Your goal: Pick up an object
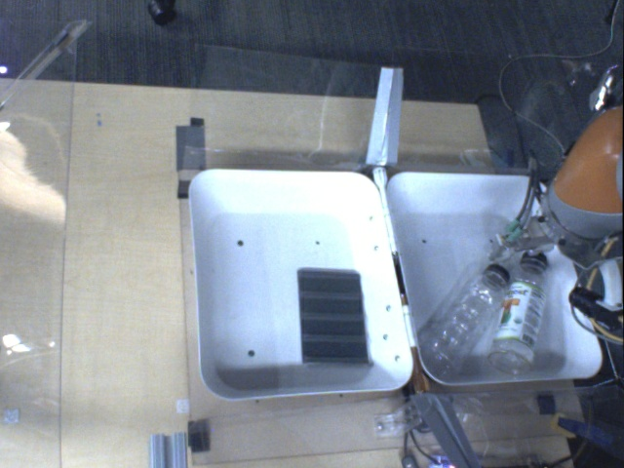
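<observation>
Two clear plastic bottles lie in the right bin (429,213). One bare bottle (458,320) slants from lower left to upper right, its dark cap near the bin's middle right. Beside it a bottle with a white, orange and green label (514,322) lies nearly upright in the picture, cap toward the back. In the left bin (253,222) rests a black ribbed rectangular pad (332,315). My gripper (525,234) hangs over the right bin's right side, just above the two bottle caps, under the orange band of the arm (593,169).
A metal divider post (384,115) stands behind the seam between the bins. Cables and clamps (595,305) crowd the right rim of the right bin. A clear panel covers the wooden bench (107,261) to the left.
</observation>
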`<state>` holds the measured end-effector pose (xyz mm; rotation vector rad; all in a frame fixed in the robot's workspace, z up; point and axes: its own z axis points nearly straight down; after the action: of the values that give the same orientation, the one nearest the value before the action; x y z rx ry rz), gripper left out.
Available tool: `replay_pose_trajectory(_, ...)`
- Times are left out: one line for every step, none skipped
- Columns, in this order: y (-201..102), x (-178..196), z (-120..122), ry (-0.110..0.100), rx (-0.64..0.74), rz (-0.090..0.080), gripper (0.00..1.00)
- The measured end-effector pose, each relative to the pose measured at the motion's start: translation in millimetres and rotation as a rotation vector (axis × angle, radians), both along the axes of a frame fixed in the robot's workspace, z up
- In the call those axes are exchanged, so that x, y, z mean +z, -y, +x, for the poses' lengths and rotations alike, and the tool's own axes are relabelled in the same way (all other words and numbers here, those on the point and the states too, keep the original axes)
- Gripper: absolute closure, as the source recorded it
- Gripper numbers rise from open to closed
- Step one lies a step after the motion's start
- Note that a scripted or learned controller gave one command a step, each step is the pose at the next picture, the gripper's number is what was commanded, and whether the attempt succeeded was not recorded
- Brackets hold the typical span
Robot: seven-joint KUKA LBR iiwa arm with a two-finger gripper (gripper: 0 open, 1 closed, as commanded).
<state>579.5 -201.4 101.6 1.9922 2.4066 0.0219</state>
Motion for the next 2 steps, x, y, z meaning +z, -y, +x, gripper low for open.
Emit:
replay_pose_trajectory(-24.4, 71.4, 88.2, -0.012, 0.28, -0.006, 1.0)
replay_pose_trajectory(-24.4, 71.2, 88.1, -0.013, 0.28, -0.006, 0.0)
